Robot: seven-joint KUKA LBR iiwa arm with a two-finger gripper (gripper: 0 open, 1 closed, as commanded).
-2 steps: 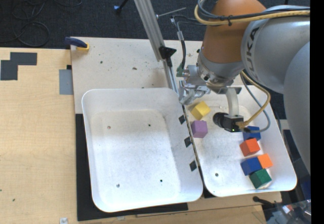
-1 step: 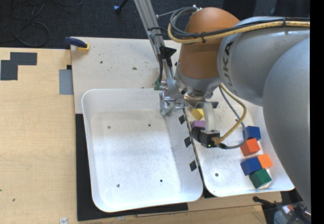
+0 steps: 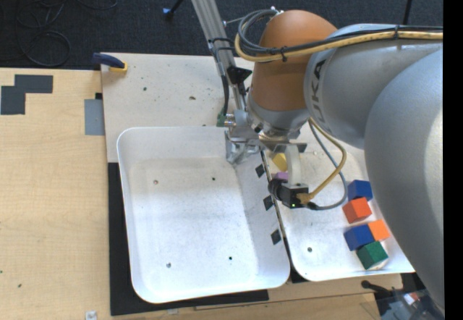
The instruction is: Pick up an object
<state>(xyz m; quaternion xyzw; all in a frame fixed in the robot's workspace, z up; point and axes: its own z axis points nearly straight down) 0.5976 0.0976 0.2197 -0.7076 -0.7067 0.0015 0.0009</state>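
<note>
Grey arm (image 3: 391, 116) nearest; no legible writing. Fingers (image 3: 278, 159) state unclear, above yellow block (image 3: 279, 161) in right bin (image 3: 325, 268).

- We find the lighting even and moderately bright across the bench (image 3: 51, 188).
- The left bin (image 3: 188, 224) reads near-white, with mild glare washing out its floor.
- The floor (image 3: 94, 0) along the frame's top is dim.
- Shadows are soft and short.
- The arm (image 3: 391, 116) at right appears slightly soft.
</note>
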